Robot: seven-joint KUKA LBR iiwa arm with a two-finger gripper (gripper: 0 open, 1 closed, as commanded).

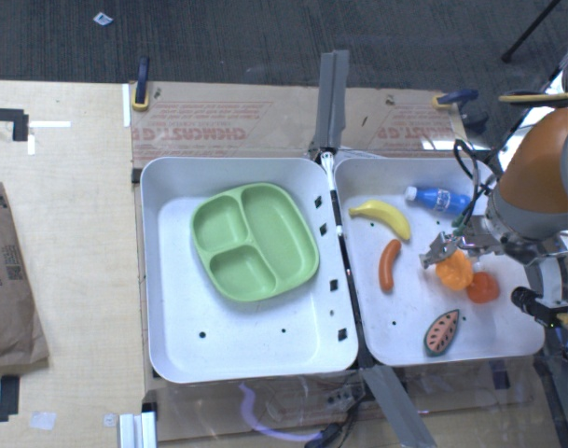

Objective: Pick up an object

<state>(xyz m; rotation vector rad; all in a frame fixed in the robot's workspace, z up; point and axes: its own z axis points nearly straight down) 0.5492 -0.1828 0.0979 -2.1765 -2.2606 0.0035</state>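
- A pale wooden table [69, 250] carries two white bins; dark carpet lies beyond.
- In the right bin [507, 343] an orange fruit [456, 271] lies right under the end effector [445, 250]; whether its fingers are released or clenched, I cannot tell.
- A red fruit [483, 287] touches the orange fruit, crowding that side.
- Banana [383, 217], sausage [388, 264], blue bottle [439, 197] and watermelon slice [441, 332] sit around, with bare floor between.
- The left bin [172, 334] holds a green divided plate [255, 241].

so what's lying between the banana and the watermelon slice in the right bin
In the camera view, the hot dog lies roughly between the banana and the watermelon slice, a little left of the line; otherwise bare white bin floor.
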